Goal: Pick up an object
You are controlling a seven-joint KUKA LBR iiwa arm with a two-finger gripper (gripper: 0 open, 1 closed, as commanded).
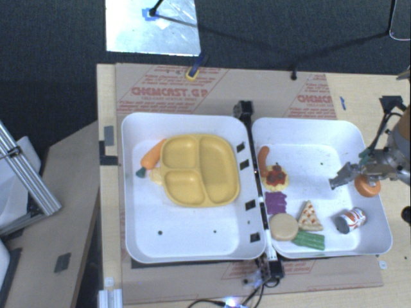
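2 shallow white plastic bins sit side by side on a sheet of brown cardboard (192, 88) printed in red with "CHEMCAST GP", readable above the left bin (138, 191) and, partly, above the right bin (334, 136). No other writing can be read.

In the left bin a yellow 3-compartment plastic tray (196, 170) fills the upper middle; an orange toy carrot (153, 154) lies touching the tray's 9 o'clock edge. The bin floor from 5 to 8 o'clock is bare.

In the right bin, the toys crowd the 9 to 6 o'clock side: an orange-red toy sausage (263, 159) along the left wall, a toy pizza round with red topping (276, 177) just beside it, a purple toy piece (276, 203) below that, a tan round toy biscuit (283, 226), a green toy bean pod (309, 240) near the bottom rim, and a triangular toy pizza slice (310, 217) between them. A small red-and-white toy can (350, 221) lies on its side at 4 o'clock. The bin's centre and the 12 o'clock stretch are open floor.

The grey two-finger gripper (339, 178) reaches in from 3 o'clock, its tip low over bare floor, near the right wall. Whether its jaws are spread or pressed together, I cannot tell. An orange round toy (367, 186) sits right against the gripper body, just above the can.
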